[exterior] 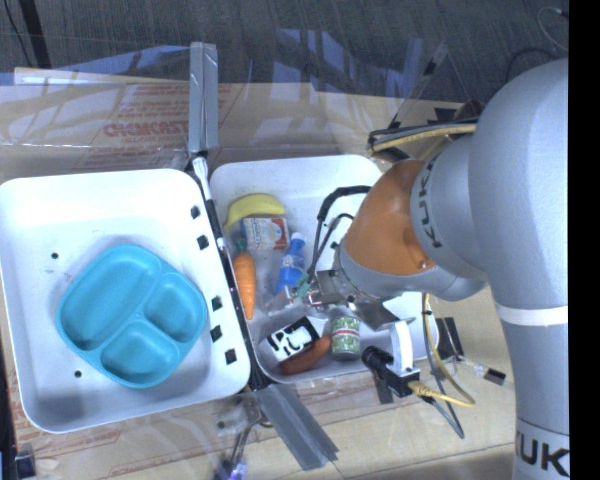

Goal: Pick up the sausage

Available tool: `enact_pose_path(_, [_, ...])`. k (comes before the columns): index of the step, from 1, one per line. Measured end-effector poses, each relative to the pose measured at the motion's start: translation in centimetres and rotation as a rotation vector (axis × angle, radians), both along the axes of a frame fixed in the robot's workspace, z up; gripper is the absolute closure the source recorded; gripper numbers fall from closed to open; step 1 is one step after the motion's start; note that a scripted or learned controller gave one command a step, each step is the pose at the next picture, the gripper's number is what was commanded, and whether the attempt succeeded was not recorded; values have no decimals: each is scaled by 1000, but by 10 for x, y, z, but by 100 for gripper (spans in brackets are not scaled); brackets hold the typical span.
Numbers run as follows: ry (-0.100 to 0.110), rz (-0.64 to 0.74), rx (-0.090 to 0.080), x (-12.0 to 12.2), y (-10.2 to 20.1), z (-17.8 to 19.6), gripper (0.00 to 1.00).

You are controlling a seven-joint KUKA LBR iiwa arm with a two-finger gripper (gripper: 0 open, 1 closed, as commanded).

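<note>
The sausage (307,355) is a short reddish-brown piece lying near the front wall of the right bin (310,173). A black-and-white tag (292,337) lies partly over its left end. A small green-labelled can (345,336) stands just to its right. My gripper (325,290) reaches down into the right bin under the orange band of the arm. It sits a little behind the can and the sausage, and the wrist hides most of it. I see nothing held in it.
The right bin also holds a banana (255,207), a labelled cup (264,233), a blue bottle (291,264) and a carrot (245,283). A blue divided plate (132,314) lies in the left bin (40,208). Cables and tools (435,383) lie on the bench at the front right.
</note>
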State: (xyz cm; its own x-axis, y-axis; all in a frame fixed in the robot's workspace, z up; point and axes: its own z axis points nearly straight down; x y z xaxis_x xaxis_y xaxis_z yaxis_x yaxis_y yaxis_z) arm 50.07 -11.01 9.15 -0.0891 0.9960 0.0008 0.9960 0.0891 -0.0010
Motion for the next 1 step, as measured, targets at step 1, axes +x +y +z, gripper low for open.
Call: enact_pose_path(1, [-1,458,-1,3,-58,52,0])
